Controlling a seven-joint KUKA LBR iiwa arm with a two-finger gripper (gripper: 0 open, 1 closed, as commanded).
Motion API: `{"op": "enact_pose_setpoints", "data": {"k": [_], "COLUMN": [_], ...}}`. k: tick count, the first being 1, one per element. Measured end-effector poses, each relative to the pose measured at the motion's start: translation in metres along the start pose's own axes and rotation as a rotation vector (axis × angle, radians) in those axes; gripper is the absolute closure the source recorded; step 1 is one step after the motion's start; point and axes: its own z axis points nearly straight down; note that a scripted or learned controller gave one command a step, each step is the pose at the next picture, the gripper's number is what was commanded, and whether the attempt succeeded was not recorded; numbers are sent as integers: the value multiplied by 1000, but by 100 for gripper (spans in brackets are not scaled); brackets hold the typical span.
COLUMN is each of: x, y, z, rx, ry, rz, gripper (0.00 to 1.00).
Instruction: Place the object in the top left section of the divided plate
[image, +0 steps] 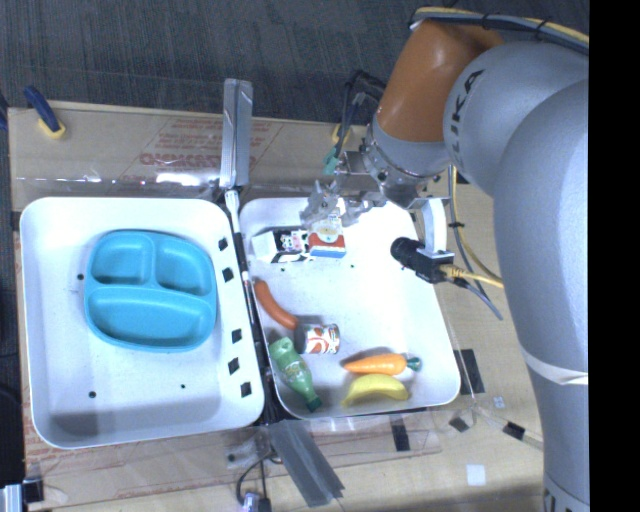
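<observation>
From my remote station I saw the hand low over the far part of the right bin, just above a small carton with a red, white and blue print. I could not tell if its fingers were apart or together, because the metal parts blurred into the carton from this angle. The carton lay on the bin floor directly under the hand, and I could not say if they touched. Just beside the carton, toward the left bin, lay a small black and white object.

Nearer to the camera from the carton lay a sausage, and after it a red and white can on its side. A green bottle lay near the front corner of that bin. Beside the can were a carrot and, just in front of it, a banana.

The blue divided plate sat in the left bin, well apart from the carton, and its sections held nothing. The worktop beyond the bins was brown.
</observation>
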Motion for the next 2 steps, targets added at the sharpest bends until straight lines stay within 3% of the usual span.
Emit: {"op": "enact_pose_setpoints", "data": {"k": [1, 2], "x": [101, 165], "y": [30, 37], "z": [57, 53], "rx": [-1, -7], "ry": [-1, -3], "rz": [-201, -464], "gripper": [100, 100]}}
